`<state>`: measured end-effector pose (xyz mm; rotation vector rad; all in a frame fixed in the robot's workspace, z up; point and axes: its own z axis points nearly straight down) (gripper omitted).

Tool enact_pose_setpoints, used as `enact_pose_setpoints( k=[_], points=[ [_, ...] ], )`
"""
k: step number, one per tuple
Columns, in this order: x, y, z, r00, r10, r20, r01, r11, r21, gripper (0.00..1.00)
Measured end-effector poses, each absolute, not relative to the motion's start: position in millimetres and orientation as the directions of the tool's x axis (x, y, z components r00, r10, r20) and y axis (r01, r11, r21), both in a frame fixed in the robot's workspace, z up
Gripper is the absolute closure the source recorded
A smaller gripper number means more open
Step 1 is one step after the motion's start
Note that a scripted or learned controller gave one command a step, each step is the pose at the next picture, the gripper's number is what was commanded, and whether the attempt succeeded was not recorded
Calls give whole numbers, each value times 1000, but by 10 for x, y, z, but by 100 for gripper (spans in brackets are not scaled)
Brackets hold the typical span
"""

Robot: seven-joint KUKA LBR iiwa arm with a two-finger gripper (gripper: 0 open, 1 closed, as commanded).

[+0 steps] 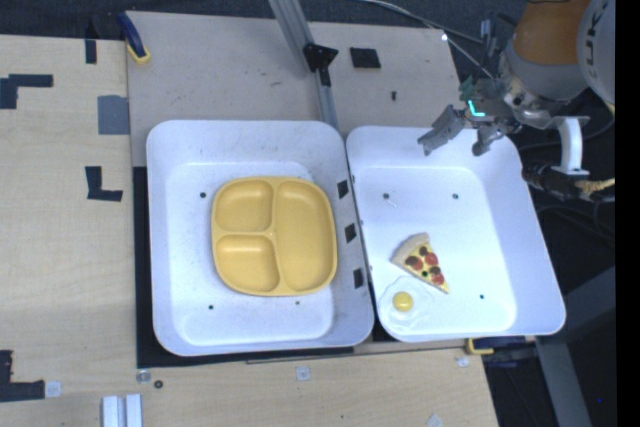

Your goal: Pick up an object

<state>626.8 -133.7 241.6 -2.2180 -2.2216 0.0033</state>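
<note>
Right bin: a shallow white plastic bin (500, 215), the landmark for all the places below.
Claw: the grey metal claw (462, 136) hangs over the far rim of the right bin. Its 2 fingers are spread wide apart, and nothing is between them.
Arm: the grey arm with the orange band (556, 10) is past the far right corner of the right bin.
Pizza slice: a small toy pizza slice (421, 263), tan with red dots, lies flat in the near part of the right bin, well apart from the claw.
Yellow piece: a small round yellow thing (402, 302) lies in the near left corner of the right bin, just beside the pizza slice but not touching it.
Left bin: a second shallow white plastic bin (175, 215) sits touching the left side of the right bin.
Tray: a yellow plastic tray with 3 parts (273, 236) lies flat in the left bin.
Surface: a light wooden surface (220, 75) carries the 2 bins.
</note>
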Motion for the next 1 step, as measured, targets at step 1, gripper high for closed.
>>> enact_pose_setpoints(
  k=[1],
  points=[
    [6272, -1337, 2425, -2, 1000, 0, 1000, 2, -1, 0]
  ],
)
